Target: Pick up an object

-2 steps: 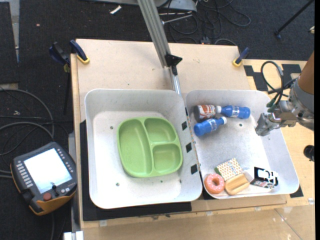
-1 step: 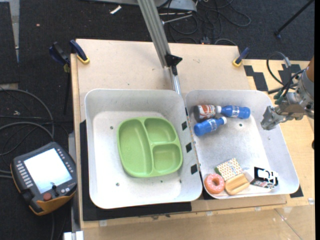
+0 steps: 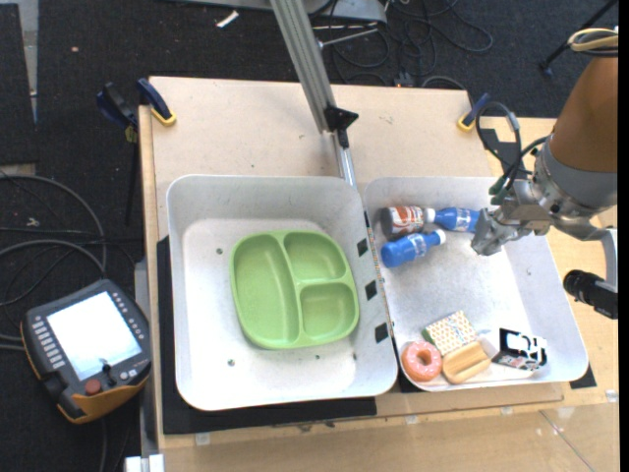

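Bottles [image 3: 423, 232] just beside gripper [image 3: 485, 245]

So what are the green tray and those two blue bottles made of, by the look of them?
The green tray, lying in the left bin, looks like moulded plastic: one even colour, rounded compartments, a soft matte sheen. The two blue bottles in the right bin also seem plastic, smooth and slightly glossy with white caps, though at this size I can't be sure.
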`<state>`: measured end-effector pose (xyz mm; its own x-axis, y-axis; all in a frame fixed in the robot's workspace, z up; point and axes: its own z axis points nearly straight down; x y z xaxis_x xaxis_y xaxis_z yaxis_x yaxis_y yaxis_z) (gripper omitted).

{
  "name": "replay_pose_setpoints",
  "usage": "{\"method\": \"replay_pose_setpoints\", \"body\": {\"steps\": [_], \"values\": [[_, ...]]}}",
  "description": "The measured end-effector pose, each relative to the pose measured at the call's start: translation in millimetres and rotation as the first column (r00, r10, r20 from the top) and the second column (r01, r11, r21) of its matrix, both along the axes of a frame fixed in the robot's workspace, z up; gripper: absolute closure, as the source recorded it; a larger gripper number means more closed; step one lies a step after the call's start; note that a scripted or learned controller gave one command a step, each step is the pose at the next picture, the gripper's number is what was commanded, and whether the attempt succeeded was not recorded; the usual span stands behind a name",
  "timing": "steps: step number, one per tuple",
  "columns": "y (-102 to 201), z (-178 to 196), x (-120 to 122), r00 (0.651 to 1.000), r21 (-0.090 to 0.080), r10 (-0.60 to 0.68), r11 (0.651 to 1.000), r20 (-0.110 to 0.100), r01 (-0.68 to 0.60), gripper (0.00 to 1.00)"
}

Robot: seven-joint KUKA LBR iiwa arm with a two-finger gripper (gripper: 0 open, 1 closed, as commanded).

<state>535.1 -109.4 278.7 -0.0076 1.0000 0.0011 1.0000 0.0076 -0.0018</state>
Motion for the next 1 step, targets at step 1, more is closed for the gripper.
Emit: {"method": "replay_pose_setpoints", "body": {"steps": [1], "values": [[48.4,-5.9,7.3,1.0,0.0,0.0,1.0,0.0,0.0,1.0]]}}
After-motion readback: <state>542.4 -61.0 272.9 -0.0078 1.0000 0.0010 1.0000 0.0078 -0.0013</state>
